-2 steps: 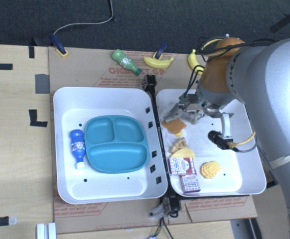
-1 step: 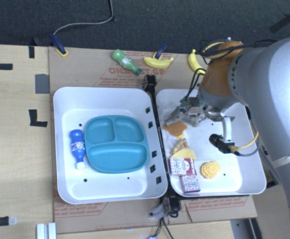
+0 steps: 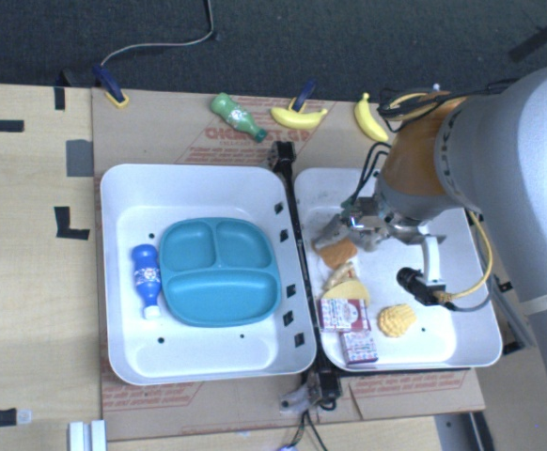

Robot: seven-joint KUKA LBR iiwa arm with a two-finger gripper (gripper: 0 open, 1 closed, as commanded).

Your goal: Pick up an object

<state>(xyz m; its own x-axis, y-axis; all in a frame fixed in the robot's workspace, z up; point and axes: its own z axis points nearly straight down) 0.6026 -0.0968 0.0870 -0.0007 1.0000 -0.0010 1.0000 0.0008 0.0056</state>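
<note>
My gripper (image 3: 341,232) hangs low in the right bin (image 3: 471,346), just above a brown bread-like piece (image 3: 338,251) near the bin's left wall. Below that piece lie a pale yellow wedge (image 3: 346,289), a red-and-white carton (image 3: 343,315), a smaller red packet (image 3: 358,348) and a round yellow waffle-like piece (image 3: 397,320). The metal fingers point down-left at the brown piece, and the slant hides how they stand. Nothing visibly sits between them.
The left bin (image 3: 123,195) holds a blue divided plate (image 3: 221,271) and a blue-and-white bottle (image 3: 146,279). On the cardboard behind the bins lie a green bottle (image 3: 238,116) and two bananas (image 3: 298,116), (image 3: 369,120). The arm's grey body covers the right bin's far right corner.
</note>
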